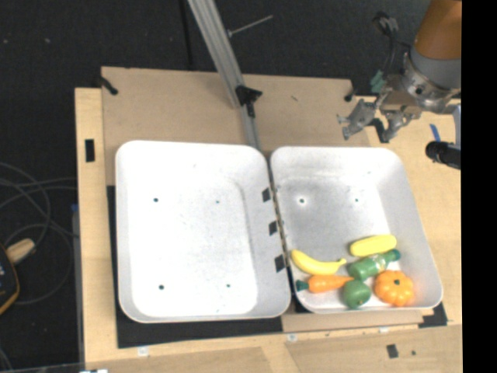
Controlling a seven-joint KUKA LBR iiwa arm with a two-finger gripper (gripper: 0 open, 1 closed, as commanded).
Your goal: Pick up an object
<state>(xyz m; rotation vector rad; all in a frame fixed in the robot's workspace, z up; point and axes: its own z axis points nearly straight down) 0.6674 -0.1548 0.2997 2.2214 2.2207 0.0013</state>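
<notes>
Plastic toy produce (353, 273) is clustering at five o'clock in the right white bin (334, 177), awaiting the part-open, empty two-finger gripper (371, 124) hovering at one o'clock.

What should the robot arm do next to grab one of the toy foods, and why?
Probably it should swing toward the near end of the right bin and come down there. The gripper hangs above the bench beyond that bin's far edge, with nothing between its fingers, while the banana, carrot and pumpkin all sit bunched at the bin's near end.
</notes>
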